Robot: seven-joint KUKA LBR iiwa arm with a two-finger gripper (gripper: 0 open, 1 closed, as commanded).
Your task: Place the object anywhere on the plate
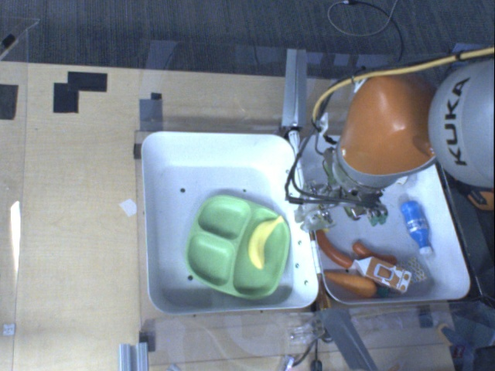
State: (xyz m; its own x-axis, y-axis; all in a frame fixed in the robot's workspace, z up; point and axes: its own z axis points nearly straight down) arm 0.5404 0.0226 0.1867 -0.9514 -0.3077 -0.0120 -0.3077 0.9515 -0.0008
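Left bin point(158, 207): holds a green divided plate point(220, 242) with three compartments, set toward the bin's 5 o'clock corner. A yellow banana point(263, 242) lies on the plate in the compartment at its 3 o'clock side, curved, running roughly from 1 o'clock to 6 o'clock.

Right bin point(456, 273): along its 6 o'clock edge lie two reddish sausage-like items point(336, 250), an orange and white carton point(383, 273) and a mesh-headed utensil point(418, 267). A blue bottle point(415, 224) lies at the bin's 3 o'clock side.

Arm: the orange band point(387, 126) and grey body sit over the right bin's 12 o'clock half. The gripper point(315, 219) is over the divide between the two bins, just beside the plate's 3 o'clock rim and apart from the banana. Whether it is released or clenched cannot be told; cabling and the wrist obscure it.

Worktop point(69, 230): light wood, black markings at 10 o'clock.
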